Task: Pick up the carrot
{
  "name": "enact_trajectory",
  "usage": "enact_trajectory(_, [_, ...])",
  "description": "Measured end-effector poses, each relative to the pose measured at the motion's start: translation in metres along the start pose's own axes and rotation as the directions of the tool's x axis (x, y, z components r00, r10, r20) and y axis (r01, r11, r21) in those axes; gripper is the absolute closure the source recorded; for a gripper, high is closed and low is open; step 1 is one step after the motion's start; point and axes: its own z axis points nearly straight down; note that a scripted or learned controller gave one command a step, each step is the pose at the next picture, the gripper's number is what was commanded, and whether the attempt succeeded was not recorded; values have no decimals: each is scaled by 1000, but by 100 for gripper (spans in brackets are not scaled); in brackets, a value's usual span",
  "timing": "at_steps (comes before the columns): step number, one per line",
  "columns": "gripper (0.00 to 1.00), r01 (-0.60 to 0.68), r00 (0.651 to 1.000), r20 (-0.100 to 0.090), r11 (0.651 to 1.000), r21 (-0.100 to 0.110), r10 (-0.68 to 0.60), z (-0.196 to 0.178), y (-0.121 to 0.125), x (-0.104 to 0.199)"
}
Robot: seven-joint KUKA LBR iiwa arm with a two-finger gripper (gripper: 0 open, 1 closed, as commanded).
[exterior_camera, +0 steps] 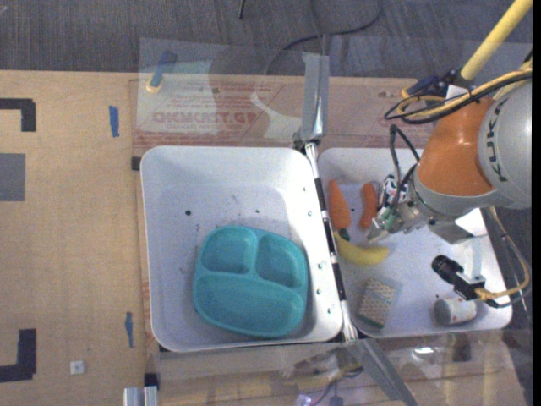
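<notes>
The carrot (339, 205) lay lengthwise in the right bin (423, 324), close along its left wall, with 1 shorter reddish-orange piece (369, 204) just beside it and a banana (363, 253) near its lower end. The gripper (390, 218) hung low over that bin to the right of the shorter piece, and whether it was open or closed, or had hold of anything, could not be told. The carrot looked light, stiff and smooth enough to roll, so it probably wanted gripping across its thicker middle, where the nearby wall left little room
</notes>
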Motion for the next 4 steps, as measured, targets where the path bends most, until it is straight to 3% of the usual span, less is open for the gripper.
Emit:
enact_trajectory(1, [100,80,997,-12,997,12,-80,-85,67,73])
enact_trajectory(2, [100,262,965,-16,965,11,-262,-81,74,184])
enact_trajectory(3, [100,267,964,-16,964,11,-266,-86,-10,134])
enact_trajectory(4, [100,179,984,-16,984,14,-179,-96,-37,145])
